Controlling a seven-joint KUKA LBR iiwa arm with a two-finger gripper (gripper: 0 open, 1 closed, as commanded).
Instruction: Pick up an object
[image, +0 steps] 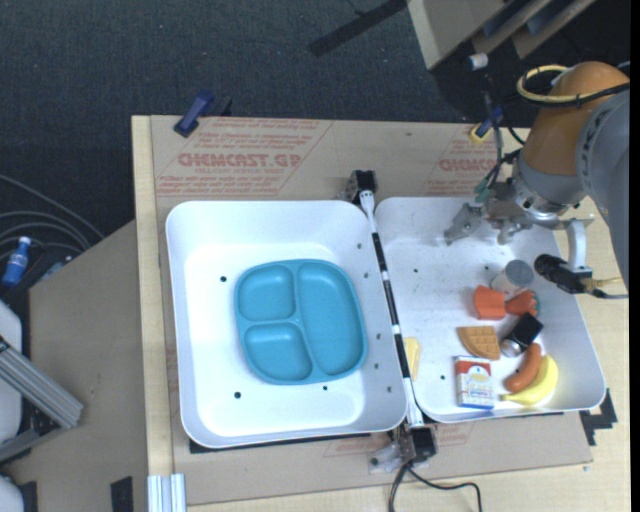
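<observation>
Camera view: arm (565, 120) comes in from the right, grey with orange band, wrist over the far right corner of the right bin (430, 330). Pincer (480, 222) hangs low over that bin's far part; cannot tell if it is apart or together, too small and blurred at this slant. Nothing visible in its grasp.

Candidate objects all sit nearer the camera than the pincer, clustered toward the right bin's near right side, well apart from it:
- grey disc (517, 272), closest to the pincer, just nearer the camera and a bit right of it
- orange-red block (490, 302), below the disc, with a smaller red-orange piece (522, 303) touching or just beside it on the right
- black cylinder-like item (521, 332), tilted, below those
- waffle-coloured wedge (481, 342), left of the black item
- small red-and-white box (474, 383), near the bin's front wall
- banana (540, 385) with an orange sausage-like piece (527, 368) lying on or against it, right of the box
- yellow scrap (412, 352) at the bin's left wall, far left and near side from the pincer

Bare white floor lies directly below the pincer.

Left bin (200, 300), well left of the pincer, holds a blue three-compartment plate (298, 320), lying flat in the middle.
</observation>
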